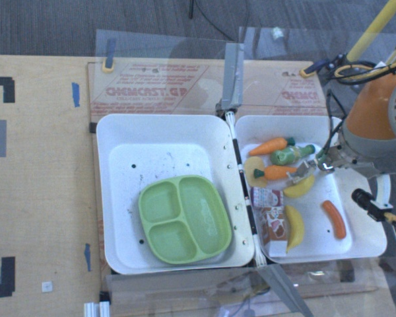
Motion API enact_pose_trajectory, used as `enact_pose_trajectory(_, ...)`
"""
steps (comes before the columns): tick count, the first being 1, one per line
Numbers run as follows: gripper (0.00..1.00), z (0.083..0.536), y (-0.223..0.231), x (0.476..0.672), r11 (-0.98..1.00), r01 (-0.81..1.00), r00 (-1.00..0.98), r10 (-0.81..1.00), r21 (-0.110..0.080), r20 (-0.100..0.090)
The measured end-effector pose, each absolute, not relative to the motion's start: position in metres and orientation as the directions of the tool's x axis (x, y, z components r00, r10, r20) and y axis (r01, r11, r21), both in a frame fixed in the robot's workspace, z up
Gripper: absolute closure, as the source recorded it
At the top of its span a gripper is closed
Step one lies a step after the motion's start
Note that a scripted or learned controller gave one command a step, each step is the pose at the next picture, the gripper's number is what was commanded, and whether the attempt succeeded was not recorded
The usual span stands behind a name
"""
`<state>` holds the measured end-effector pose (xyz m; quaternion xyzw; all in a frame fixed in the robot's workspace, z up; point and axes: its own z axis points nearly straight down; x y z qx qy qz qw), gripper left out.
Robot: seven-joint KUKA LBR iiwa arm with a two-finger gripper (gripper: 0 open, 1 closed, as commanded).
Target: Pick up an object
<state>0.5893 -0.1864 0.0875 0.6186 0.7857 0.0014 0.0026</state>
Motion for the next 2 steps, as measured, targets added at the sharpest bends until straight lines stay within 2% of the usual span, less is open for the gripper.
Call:
enact_pose_trajectory(1,1.00,0.100,-0.188,0.592,0.233,0.972,-0.233,0.972,0.012,-0.009)
enact_pose_trajectory(2,1.00,0.215,-0.148,0.668,0.064,0.998,-0.064,0.998,0.003,-0.002)
